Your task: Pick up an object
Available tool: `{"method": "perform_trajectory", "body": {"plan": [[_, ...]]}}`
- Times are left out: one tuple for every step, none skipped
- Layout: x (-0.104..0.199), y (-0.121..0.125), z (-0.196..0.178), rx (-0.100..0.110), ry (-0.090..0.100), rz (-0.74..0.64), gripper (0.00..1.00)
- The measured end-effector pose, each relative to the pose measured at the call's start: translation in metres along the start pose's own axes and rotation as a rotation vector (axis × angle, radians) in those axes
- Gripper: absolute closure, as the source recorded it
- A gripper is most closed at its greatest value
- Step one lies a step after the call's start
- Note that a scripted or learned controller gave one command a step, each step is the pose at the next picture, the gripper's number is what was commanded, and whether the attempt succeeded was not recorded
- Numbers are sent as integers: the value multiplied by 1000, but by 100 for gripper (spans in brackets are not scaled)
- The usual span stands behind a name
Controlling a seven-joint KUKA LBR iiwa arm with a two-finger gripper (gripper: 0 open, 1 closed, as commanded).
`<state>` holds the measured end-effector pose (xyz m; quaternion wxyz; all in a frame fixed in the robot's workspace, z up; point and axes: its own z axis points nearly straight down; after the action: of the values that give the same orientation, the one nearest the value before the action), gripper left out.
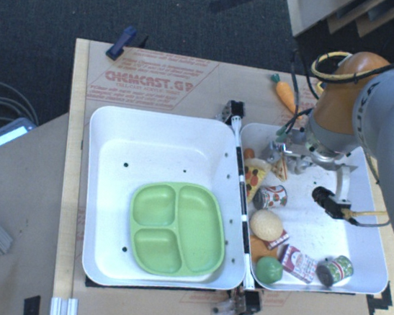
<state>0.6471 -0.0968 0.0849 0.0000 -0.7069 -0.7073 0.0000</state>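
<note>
Glossy white plastic bins (green tray smooth, matt)

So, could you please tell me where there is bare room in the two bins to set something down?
The left bin has bare floor along its back and left, around the green tray. The right bin is crowded along its left wall and front; its bare patch lies mid-right, between the arm and the can.

There are two white bins, the left bin and the right bin, and one green divided plate. I count two small cans, one egg, one green ball and one toy carrot.
</note>
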Motion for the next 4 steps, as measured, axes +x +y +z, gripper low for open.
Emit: {"method": "perform_trajectory", "body": {"plan": [[0,20,0,-2,-1,0,0],[0,21,-11,-5,-2,-1,100],[51,-39,-100,0,1,0,100],[91,-71,-137,2,1,0,100]]}}
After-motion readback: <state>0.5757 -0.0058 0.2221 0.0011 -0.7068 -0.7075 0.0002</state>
